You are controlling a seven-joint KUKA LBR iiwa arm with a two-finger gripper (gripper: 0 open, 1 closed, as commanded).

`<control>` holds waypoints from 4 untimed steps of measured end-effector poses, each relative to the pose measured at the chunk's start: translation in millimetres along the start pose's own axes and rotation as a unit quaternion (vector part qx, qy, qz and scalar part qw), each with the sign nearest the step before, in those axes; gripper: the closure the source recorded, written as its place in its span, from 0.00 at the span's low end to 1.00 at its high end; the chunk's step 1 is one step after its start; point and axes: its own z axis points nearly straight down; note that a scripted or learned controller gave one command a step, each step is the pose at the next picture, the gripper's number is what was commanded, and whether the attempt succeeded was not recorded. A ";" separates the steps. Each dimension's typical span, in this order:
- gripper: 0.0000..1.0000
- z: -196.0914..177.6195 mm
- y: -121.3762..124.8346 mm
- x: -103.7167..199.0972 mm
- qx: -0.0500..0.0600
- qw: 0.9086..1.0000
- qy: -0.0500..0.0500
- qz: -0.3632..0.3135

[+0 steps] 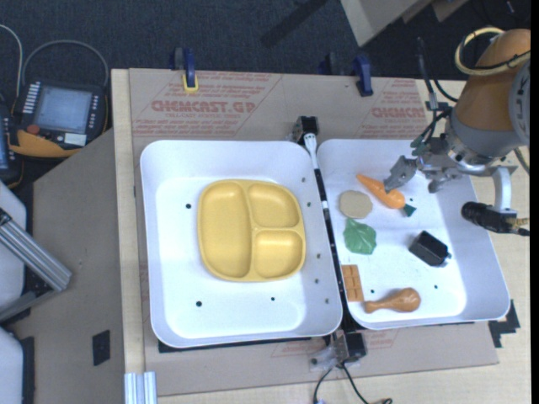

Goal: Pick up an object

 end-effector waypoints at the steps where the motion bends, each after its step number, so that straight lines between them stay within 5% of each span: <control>1: 0.00 53.6 -0.8 0.6 0.000 1.000 0.000 -0.001; 2: 1.00 39.2 0.9 0.1 -0.003 1.000 -0.001 0.000; 4: 1.00 -68.5 2.6 -0.4 -0.007 1.000 -0.002 -0.001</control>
